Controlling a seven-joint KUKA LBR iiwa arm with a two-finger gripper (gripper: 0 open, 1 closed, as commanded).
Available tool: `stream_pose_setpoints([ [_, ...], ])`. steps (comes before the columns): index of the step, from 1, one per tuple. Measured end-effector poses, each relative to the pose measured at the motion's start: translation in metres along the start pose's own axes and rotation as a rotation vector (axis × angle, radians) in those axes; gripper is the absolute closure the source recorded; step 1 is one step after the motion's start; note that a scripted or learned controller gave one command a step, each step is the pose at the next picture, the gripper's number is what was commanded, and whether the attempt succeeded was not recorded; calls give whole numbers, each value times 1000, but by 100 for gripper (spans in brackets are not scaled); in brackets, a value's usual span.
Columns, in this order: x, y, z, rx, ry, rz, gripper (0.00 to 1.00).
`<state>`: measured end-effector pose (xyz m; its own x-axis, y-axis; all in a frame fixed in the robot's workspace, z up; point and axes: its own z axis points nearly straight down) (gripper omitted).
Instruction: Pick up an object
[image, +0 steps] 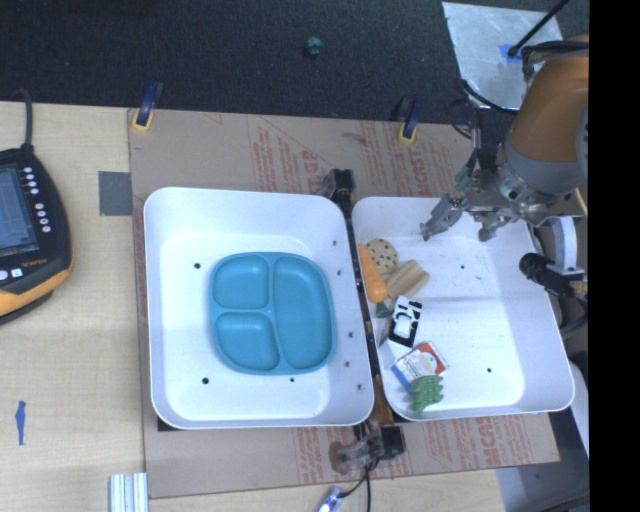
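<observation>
My gripper (461, 226) hangs open over the far part of the right bin (500, 330), its two fingers spread with nothing between them. Below and to its left, along the bin's left wall, lie a round cookie (379, 251), an orange carrot-like piece (373, 283), a tan wooden cylinder (404, 279) and a black-and-white card (405, 322). Nearer the front corner sit a small colourful packet (420, 362) and a green toy (427, 393).
The left bin (180, 300) holds a blue three-compartment plate (271, 311). A black and orange teach pendant (25, 230) lies at the bench's left edge. Clamps (147, 105) hold the cardboard mat at the back.
</observation>
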<state>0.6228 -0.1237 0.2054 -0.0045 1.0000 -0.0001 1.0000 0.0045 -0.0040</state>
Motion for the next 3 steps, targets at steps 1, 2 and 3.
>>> stream_pose_setpoints([
  [1, 6, 8, 69, 2, -2, -3, 0],
  [2, 16, 33, 101, 0, -2, -2, 0],
  [3, 11, -46, 114, 2, -1, -1, 0],
])
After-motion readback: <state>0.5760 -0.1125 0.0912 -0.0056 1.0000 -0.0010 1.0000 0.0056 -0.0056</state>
